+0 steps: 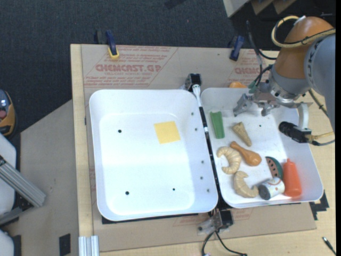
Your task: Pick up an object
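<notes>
Front edge: cables and a connector (221, 220) lie nearest the camera, at 6 o'clock below the seam between the bins.
Left bin (101, 143): holds a yellow square (167, 132), up toward 1 o'clock of the bin's middle, flat and well apart from everything else.
Right bin (314, 180): holds all the likely picks.
Green block (217, 125): at the bin's 10 o'clock, long axis running 12 to 6, just beside the seam.
Cone (242, 134): tan, near the bin's middle, pointing toward 11 o'clock.
Croissants: one (230, 159) at 7 o'clock of the cone, another (243, 185) below it.
Drumstick (246, 153): touching the upper croissant, long axis from 10 to 4 o'clock.
Cup (270, 190): on its side at the bin's 6 o'clock.
Melon slice (274, 167): just above the cup.
Orange bottle (291, 178): at 5 o'clock, long axis 12 to 6.
Gripper (254, 105): over the bin's 12 o'clock edge; its dark fingers look spread, nothing between them.
Key relation: the cone is the nearest pick, lying at about 7 o'clock from the gripper; I judge a short move down-left, with the fingers set across its long axis.
</notes>
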Tool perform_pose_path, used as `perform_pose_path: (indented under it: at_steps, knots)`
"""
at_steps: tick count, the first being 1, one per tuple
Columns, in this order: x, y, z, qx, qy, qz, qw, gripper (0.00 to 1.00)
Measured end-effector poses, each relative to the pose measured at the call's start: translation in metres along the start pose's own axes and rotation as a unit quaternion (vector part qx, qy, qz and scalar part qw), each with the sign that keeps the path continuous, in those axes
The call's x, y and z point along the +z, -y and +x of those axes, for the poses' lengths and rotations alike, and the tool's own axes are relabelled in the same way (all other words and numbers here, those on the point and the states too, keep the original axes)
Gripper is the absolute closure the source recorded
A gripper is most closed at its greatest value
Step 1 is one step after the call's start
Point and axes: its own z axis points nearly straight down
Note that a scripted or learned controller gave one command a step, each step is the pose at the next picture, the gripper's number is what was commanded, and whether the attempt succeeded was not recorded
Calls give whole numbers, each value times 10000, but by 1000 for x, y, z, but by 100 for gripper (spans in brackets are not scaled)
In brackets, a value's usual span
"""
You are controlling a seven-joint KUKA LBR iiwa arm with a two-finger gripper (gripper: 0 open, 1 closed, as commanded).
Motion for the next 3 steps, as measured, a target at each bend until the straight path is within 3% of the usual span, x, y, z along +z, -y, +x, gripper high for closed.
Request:
perform_pose_path:
  at_steps: [1, 2, 3]
  knots:
    - [26, 4, 49, -8, -14, 50, 10000, 0]
    - [-15, 102, 50, 28, -18, 70, 10000, 0]
    - [21, 104, 59, 26, -9, -12, 10000, 0]
